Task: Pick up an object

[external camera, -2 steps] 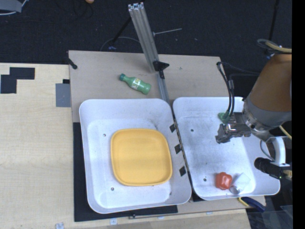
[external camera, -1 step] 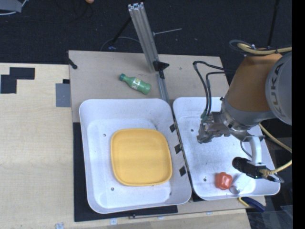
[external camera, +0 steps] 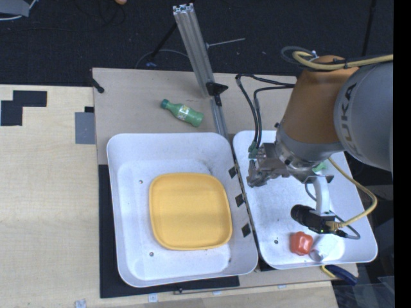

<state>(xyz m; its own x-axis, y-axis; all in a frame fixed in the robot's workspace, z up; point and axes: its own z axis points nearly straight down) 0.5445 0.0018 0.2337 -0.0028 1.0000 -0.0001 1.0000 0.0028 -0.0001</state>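
I see my gripper (external camera: pixel 258 172) low over the right bin (external camera: pixel 359 249), near its left wall; I cannot tell its state. A red object (external camera: pixel 300 242) lies at the bin's front.

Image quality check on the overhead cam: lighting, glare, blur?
Camera view: lighting is even and soft; the left bin shows no harsh glare and the yellow plate is sharp; the gripper is dark and murky under the arm; the green bottle is slightly soft.
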